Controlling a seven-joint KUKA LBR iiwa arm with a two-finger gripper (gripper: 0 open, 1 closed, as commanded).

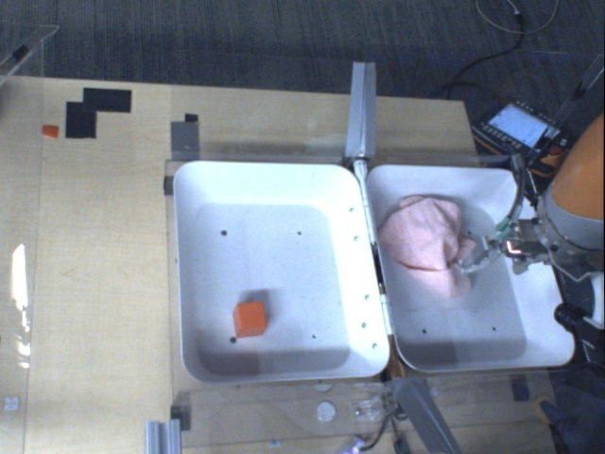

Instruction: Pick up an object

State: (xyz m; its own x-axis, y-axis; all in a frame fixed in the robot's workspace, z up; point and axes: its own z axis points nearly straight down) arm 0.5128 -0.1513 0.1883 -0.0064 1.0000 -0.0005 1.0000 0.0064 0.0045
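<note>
Hand point(479, 253) touching one pink cloth point(427, 236), grip state unclear, one orange block point(250, 319), two white bins point(284, 180)

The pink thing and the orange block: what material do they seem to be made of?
Pink thing: probably soft cloth, matte, with rumpled folds and an uneven outline. Orange block: looks rigid, with flat faces and straight edges, matte; plastic, wood or foam cannot be told apart.

The arm point(581, 192) reaches in from the right over the right bin point(544, 348), its orange band at the picture's edge above the grey wrist. The hand point(475, 256) sits low inside that bin, pointing toward the divider, fingertips at a pink cloth point(425, 235).
</note>
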